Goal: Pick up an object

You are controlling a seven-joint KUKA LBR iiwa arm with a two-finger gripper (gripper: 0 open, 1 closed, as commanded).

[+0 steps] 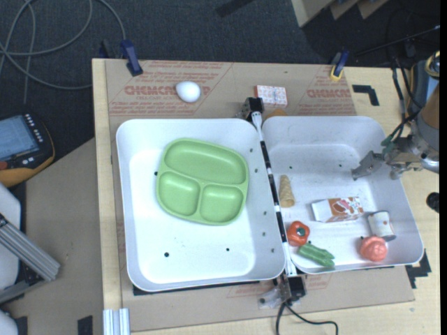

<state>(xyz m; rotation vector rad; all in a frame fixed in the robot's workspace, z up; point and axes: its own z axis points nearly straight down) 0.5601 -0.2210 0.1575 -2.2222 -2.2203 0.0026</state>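
Note:
My gripper [380, 167] hangs over the upper right part of the right bin [314, 135], open, with nothing between its fingers. Below it in that bin lie a white packet with red print [337, 209], a small white can [380, 224] and a red round fruit [374, 248]. Along the bin's left wall there is a tan bread stick [286, 190], with an orange-red pepper [298, 233] and a green vegetable [316, 255] nearer the front. The gripper touches none of them.
A green divided plate [202, 181] rests in the left bin [140, 208]. On the cardboard behind the bins sit a white egg [187, 91] and a small pink checked box [272, 95]. Blue clamps [130, 57] hold the board's back edge.

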